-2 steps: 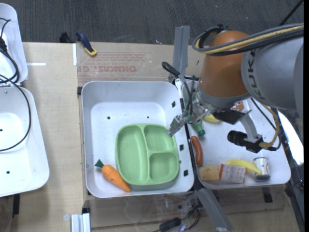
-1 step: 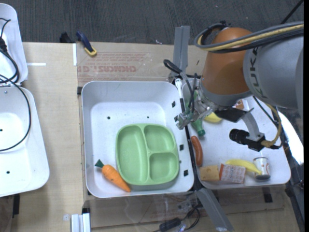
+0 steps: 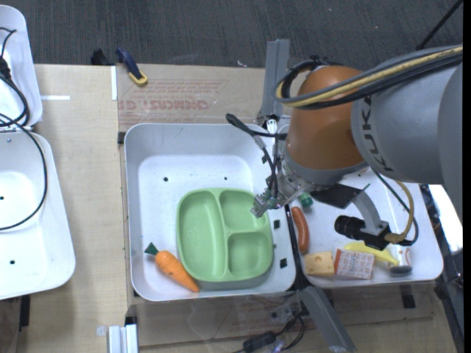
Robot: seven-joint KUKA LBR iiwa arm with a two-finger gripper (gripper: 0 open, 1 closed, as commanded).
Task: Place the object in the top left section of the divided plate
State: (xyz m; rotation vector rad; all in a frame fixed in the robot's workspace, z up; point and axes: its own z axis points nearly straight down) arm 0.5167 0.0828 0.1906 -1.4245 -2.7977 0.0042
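Bench: you see two white bins side by side, the left bin (image 3: 147,197) and the right bin (image 3: 423,259).
Claw: the gripper (image 3: 266,203) hangs over the upper right rim of the green divided plate (image 3: 224,235); you cannot tell how it stands.
Plate section: top left compartment lies left of the claw.
Candidates: carrot (image 3: 173,267) well left and below; sausage (image 3: 299,229) just right.

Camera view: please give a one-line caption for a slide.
KUKA arm reaches over green plate; carrot beside it, hot dog in right bin.
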